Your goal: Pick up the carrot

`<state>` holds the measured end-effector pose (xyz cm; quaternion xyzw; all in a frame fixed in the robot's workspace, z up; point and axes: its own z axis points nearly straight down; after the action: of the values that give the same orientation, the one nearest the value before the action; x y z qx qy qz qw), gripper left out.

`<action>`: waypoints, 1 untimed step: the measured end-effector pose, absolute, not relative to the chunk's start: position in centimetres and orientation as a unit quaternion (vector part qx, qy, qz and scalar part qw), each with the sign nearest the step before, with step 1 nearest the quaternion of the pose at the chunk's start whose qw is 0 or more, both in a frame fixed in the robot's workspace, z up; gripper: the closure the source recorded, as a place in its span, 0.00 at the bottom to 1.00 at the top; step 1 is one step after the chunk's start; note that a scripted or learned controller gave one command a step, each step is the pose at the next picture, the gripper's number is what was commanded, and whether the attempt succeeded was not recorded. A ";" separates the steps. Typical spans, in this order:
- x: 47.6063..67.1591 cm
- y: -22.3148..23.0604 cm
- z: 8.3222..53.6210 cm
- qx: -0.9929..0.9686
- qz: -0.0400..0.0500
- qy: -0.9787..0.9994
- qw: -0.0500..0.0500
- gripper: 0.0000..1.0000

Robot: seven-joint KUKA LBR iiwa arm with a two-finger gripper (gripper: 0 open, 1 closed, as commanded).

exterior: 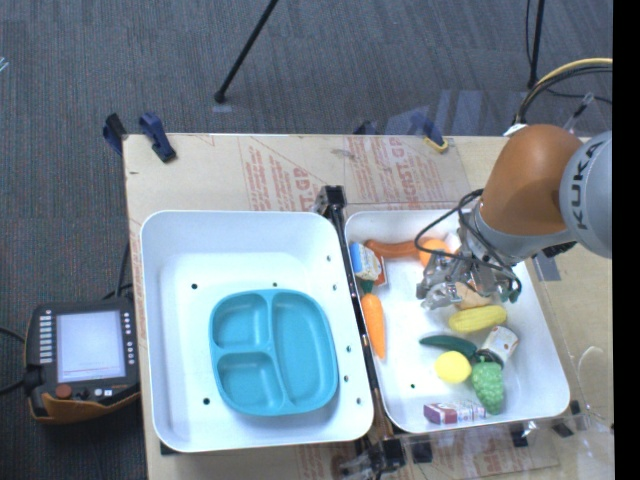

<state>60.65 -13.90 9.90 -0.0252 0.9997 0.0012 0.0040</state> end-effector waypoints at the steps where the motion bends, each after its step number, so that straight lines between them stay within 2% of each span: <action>1: 60.6 -13.8 9.9 -0.026 0.001 1.000 0.004 0.00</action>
<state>60.64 -13.83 9.86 -0.0259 0.9997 0.0014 0.0036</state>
